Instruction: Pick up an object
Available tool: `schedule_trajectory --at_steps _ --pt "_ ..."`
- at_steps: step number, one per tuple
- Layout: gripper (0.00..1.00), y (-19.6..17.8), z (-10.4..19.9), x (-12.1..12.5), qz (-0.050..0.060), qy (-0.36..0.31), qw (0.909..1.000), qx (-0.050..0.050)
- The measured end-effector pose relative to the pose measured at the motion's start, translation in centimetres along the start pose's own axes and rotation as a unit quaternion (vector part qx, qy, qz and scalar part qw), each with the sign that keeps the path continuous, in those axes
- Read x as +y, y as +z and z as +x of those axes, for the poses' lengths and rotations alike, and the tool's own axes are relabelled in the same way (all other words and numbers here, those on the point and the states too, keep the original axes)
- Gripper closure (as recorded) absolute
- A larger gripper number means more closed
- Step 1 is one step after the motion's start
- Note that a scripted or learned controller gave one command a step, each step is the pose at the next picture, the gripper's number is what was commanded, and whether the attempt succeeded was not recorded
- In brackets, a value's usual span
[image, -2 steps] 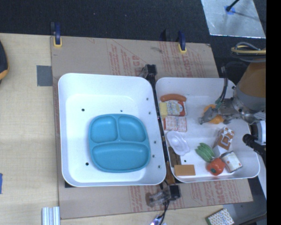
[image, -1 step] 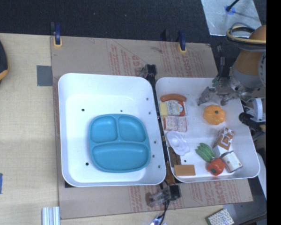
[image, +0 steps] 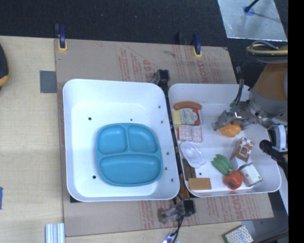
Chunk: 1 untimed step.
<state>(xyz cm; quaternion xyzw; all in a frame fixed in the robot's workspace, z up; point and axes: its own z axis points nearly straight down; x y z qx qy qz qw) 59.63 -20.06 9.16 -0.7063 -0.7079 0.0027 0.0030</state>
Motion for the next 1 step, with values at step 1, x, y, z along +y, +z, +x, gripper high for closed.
schedule_trajectory --at_steps 1 --pt "1.0 -1.11 -0.14 0.22 -0.002 -0.001 1.0 -0.001"
